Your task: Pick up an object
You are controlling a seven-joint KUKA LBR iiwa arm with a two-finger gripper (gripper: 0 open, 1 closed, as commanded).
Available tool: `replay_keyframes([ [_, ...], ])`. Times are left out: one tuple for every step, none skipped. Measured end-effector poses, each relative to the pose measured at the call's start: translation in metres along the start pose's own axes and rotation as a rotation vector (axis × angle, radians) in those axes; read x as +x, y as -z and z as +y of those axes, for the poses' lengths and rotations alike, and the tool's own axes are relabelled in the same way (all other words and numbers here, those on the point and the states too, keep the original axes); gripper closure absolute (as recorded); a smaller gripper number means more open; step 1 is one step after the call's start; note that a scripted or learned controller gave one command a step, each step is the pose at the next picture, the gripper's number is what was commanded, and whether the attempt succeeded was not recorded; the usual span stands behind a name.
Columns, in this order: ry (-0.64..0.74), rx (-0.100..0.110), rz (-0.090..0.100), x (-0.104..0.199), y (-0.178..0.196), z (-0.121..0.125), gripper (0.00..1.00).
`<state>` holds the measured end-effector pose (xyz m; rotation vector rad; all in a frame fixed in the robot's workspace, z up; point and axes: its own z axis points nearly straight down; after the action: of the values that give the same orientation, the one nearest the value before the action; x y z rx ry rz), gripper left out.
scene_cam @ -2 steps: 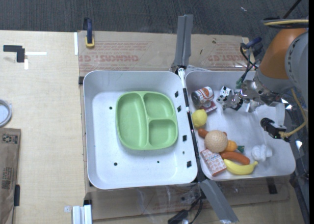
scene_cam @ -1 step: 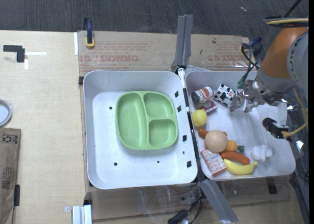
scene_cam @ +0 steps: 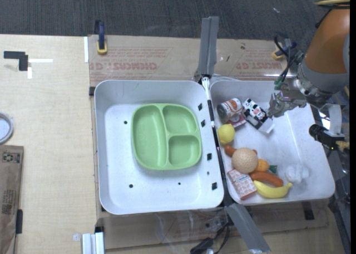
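At the near edge of the right bin [scene_cam: 328, 189] a banana [scene_cam: 272, 190] is seen, touching a pink box [scene_cam: 242, 184] and a carrot [scene_cam: 268, 178]. Just behind them a tan ball [scene_cam: 245, 160] rests, with a lemon [scene_cam: 226, 133] beyond it against the bin's left wall. In the left bin [scene_cam: 111, 152] a green tray [scene_cam: 167, 136] is laid flat.

Farther back a can [scene_cam: 231, 108] lies on its side, and just beside it a black-and-white carton [scene_cam: 255, 113] lies tilted. The carton is judged the likeliest thing to be picked. It sits just to the left of the gripper [scene_cam: 279, 106], very near it or touching; nothing is seen to be held. Whether the gripper is released or clenched cannot be told from this view.

The carton is judged to be light and fairly stiff, with smooth printed faces that may slip and walls that may dent if squeezed hard. It would best be taken across its narrow width, on two flat opposite faces, away from the can. Since it is tilted, it may be pushed aside rather than caught
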<state>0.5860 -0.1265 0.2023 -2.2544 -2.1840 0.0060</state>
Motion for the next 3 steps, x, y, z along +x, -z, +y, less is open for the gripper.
replay_keyframes([
  [0.000,0.000,0.000,0.000,0.000,0.000,0.00],
  [0.027,-0.001,-0.001,-0.063,0.000,0.038,0.00],
  [0.221,-0.010,-0.003,-0.011,-0.107,0.041,0.00],
])
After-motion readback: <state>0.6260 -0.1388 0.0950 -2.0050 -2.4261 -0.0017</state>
